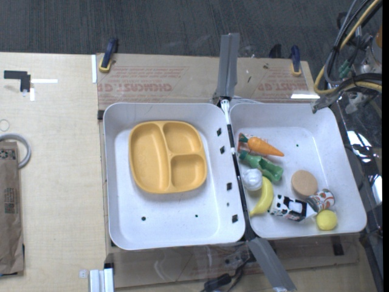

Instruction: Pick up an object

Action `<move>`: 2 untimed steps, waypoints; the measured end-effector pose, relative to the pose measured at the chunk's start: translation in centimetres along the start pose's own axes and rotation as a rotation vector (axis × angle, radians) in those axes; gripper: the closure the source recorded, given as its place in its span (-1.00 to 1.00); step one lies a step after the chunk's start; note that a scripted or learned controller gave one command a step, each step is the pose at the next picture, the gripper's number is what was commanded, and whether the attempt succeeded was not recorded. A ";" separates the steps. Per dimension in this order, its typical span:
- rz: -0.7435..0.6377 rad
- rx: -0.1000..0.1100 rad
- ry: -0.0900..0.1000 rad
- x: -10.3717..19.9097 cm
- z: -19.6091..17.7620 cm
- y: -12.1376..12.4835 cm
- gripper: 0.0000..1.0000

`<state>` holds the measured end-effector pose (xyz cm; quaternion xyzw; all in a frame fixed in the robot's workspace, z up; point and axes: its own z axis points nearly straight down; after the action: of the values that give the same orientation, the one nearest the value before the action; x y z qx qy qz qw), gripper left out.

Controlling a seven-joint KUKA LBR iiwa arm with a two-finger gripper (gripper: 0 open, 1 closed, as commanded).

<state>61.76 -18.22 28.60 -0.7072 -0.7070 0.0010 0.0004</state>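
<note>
With the gripper's state impossible to tell, I'd take the carrot [265, 145] from directly above (it lies apart from the clutter).

Single fixed view from above the bench, tilted down at a slant and set far enough back to take in both the left bin [115, 181] and the right bin [340, 157]. Bench surface [48, 163] at left, dark floor along the top edge.
</note>
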 end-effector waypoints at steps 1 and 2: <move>0.094 0.002 -0.001 9.0 10.6 -2.0 -1.00; -0.128 0.000 0.000 7.9 17.2 -8.4 -1.00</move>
<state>53.34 -10.38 11.40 -0.6604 -0.7509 0.0010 0.0007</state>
